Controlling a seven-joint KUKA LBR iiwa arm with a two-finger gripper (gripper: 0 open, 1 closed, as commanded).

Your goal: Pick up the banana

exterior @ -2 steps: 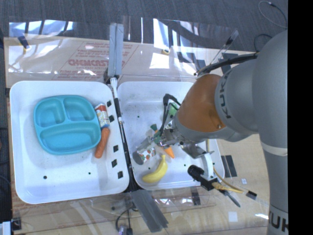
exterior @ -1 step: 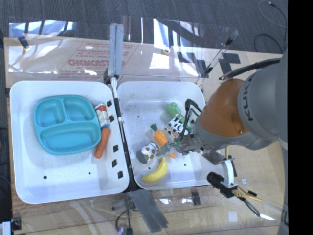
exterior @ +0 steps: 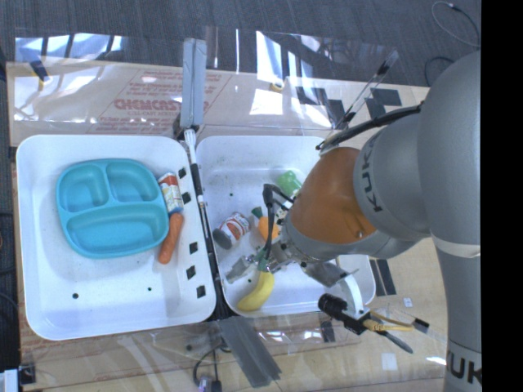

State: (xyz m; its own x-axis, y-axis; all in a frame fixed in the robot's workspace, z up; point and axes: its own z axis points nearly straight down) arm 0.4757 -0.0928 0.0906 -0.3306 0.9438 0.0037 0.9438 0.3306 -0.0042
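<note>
Two shallow white bins sit side by side on the bench. We see the banana (exterior: pixel 257 291) lying near the near edge of the right bin (exterior: pixel 214 158), with the gripper (exterior: pixel 265 261) just above its far end, touching or nearly so; whether it is open or closed we cannot tell. A small can (exterior: pixel 235 226) lies just left of the gripper. The left bin (exterior: pixel 37 292) holds a blue divided plate (exterior: pixel 110 207) with a carrot (exterior: pixel 169 239) beside it.
</note>
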